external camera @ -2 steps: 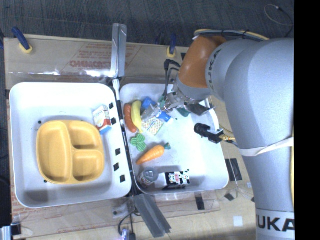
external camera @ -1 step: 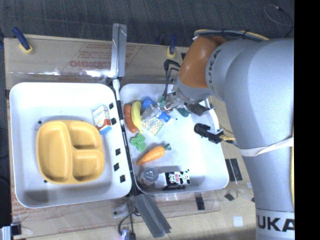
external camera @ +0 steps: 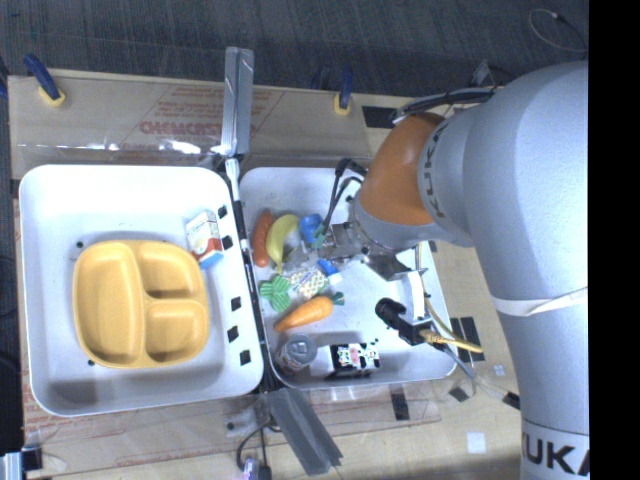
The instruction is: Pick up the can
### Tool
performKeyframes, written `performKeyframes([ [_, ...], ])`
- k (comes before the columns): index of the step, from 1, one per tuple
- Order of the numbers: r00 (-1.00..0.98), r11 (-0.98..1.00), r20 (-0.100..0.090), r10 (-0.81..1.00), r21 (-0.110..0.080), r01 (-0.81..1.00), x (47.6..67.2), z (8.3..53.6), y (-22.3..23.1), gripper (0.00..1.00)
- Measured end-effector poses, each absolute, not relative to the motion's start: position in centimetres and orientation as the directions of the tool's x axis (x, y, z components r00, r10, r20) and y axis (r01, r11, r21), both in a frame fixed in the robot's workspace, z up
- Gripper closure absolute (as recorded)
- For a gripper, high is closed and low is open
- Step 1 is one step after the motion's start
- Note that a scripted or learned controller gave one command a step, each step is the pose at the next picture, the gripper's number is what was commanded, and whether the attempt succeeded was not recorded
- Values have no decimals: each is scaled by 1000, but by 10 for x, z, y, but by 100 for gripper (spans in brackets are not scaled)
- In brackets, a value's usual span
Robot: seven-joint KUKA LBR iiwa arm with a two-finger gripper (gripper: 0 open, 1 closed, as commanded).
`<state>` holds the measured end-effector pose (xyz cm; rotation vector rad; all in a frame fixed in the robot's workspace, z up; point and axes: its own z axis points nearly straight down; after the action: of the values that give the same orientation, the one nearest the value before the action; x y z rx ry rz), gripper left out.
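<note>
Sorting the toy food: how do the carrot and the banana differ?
The carrot is orange with a green leafy end; the banana is yellow. The carrot lies nearly crosswise in the right bin, toward its near side; the banana lies more lengthwise, near the far end. Both are long, small and lie loose in that bin.

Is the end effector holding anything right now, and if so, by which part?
Cannot tell. The end effector is down among the toys in the right bin, apart from the can at that bin's front edge.
</note>
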<state>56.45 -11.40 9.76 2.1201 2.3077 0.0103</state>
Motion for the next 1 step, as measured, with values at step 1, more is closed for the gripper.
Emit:
performKeyframes([
  [1,89,-89,0,996,-1,996,599,156,-211,0],
])
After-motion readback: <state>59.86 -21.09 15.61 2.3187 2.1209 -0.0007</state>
